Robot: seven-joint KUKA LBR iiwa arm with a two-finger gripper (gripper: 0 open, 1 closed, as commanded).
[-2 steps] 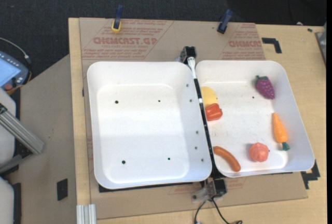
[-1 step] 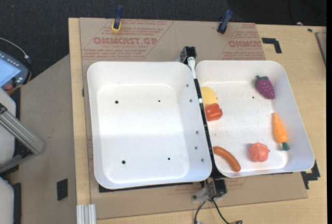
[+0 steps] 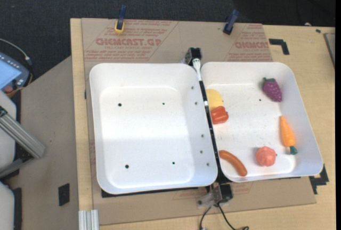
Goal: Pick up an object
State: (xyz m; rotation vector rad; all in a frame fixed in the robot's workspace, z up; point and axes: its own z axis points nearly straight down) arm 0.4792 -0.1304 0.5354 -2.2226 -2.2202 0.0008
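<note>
Gripper state can't be told; yellow plastic fruit (image 3: 214, 98) and red plastic pepper (image 3: 219, 115) hug right white bin (image 3: 250, 72)'s left wall, likely finger collision.

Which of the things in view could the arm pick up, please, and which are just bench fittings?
Could be picked:
purple grapes
carrot
pink fruit
sausage
red piece
yellow piece

Fittings:
left bin
right bin
yellow clamp
blue clamp

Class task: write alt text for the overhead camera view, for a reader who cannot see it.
Two shallow white bins sit side by side on a bench; the right bin holds toy grapes, carrot, sausage, a pink fruit and red and yellow pieces.
</note>
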